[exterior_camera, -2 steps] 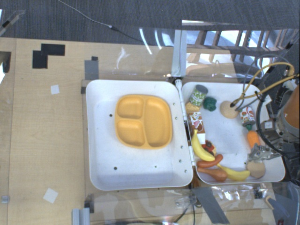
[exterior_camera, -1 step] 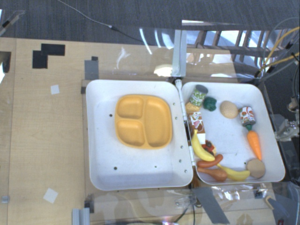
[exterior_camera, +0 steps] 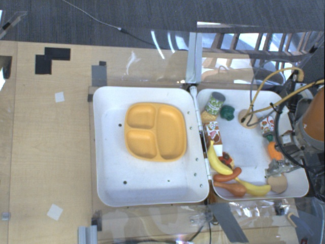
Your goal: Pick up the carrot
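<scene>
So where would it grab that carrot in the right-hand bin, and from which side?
Probably from straight above. The carrot lies low on the floor of the right bin, partly covered by the arm, so a sideways approach looks blocked. Closing across its narrow width, on the orange part that shows, seems best. How it lies is hard to tell.

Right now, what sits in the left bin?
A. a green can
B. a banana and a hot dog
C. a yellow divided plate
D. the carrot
C: the yellow divided plate lies alone in the left bin, while the food items are in the right bin.
</scene>
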Tool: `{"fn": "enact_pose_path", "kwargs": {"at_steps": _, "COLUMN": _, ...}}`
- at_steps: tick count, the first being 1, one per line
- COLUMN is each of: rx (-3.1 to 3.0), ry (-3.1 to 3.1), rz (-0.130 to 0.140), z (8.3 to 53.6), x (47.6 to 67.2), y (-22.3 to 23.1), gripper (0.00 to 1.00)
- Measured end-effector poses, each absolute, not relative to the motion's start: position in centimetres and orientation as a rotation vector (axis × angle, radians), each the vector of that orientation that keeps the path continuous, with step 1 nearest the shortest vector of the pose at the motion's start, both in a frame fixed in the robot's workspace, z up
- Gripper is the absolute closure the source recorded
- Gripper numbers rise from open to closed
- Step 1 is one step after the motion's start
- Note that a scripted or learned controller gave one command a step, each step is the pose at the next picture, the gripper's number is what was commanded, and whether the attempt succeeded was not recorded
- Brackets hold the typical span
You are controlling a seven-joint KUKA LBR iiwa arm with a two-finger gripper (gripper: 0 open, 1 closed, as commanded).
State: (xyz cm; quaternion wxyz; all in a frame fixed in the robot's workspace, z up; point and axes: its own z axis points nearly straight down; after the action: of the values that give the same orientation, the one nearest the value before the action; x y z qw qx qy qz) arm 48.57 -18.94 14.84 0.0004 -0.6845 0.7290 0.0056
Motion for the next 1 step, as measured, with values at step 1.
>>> {"fn": "enact_pose_path", "kwargs": {"at_steps": 1, "rx": -2.336, "ry": 2.092, "rz": -0.013, "z": 8.99, "x": 49.10, "y": -20.43, "gripper": 1.00}}
